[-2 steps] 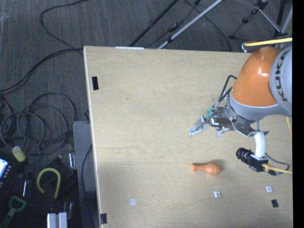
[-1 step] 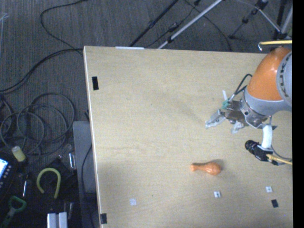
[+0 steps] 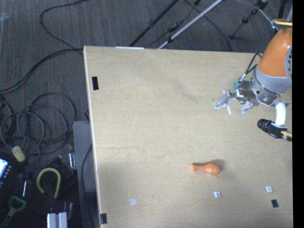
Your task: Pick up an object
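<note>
Open, empty tool (image 3: 231, 103) hovers over the table (image 3: 156, 108), well apart from orange object (image 3: 207, 168); approach comes next.

A pale wooden bench top (image 3: 156, 108) is seen from above. One orange object (image 3: 207, 168), shaped like a small pear with a thin neck, is laid on it near the lower middle. Small markers (image 3: 217, 194) are stuck near the lower right, and a black tag (image 3: 95, 83) near the left edge.
</note>
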Robot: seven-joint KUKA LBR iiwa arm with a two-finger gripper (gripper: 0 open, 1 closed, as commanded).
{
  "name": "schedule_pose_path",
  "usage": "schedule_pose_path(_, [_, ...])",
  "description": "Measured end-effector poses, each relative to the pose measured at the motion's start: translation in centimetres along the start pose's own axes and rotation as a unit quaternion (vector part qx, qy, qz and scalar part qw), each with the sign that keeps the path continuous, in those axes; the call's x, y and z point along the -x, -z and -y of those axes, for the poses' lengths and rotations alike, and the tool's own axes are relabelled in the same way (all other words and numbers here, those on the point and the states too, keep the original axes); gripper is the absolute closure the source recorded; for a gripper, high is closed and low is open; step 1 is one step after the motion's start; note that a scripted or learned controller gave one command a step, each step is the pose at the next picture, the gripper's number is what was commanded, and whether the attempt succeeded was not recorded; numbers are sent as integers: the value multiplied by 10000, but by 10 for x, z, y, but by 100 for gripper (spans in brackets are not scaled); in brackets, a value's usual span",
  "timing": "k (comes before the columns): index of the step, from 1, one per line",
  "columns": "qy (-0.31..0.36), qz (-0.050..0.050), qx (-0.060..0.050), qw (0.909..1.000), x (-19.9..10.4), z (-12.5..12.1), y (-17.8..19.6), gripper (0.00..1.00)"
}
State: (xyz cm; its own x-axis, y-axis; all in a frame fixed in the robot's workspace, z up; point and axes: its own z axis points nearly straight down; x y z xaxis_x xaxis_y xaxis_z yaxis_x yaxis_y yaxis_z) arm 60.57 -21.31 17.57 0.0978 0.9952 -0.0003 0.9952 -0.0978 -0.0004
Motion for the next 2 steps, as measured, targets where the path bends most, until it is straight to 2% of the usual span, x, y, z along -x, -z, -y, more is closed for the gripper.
schedule_pose_path(1, [582,15,-6,9983,-12,-62,-63,0])
schedule_pose_path(2, [2397,11,1,9709,4,-64,-92,0])
